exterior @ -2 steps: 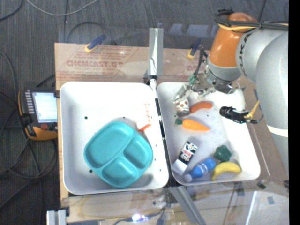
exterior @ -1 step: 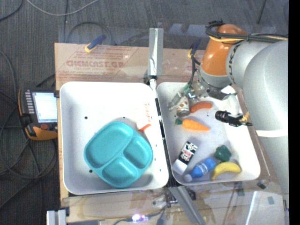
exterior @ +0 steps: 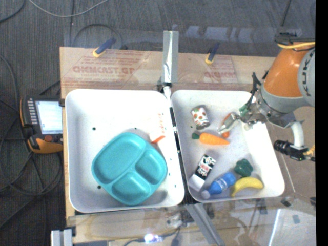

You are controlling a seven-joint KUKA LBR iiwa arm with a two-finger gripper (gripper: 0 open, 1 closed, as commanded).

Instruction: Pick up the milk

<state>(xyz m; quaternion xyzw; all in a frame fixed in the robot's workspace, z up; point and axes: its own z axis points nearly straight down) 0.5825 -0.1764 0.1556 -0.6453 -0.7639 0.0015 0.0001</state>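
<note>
The milk, a small white carton with black cow patches, lies on its side in the lower middle of the right bin. My gripper hangs over the upper part of that bin, up and to the right of the milk and well apart from it. Its fingers stand open with nothing between them, just above the right end of a toy carrot.
In the right bin a small can lies at the top, with a blue bottle, a banana and a dark green piece at the bottom right. A turquoise divided plate sits in the left bin.
</note>
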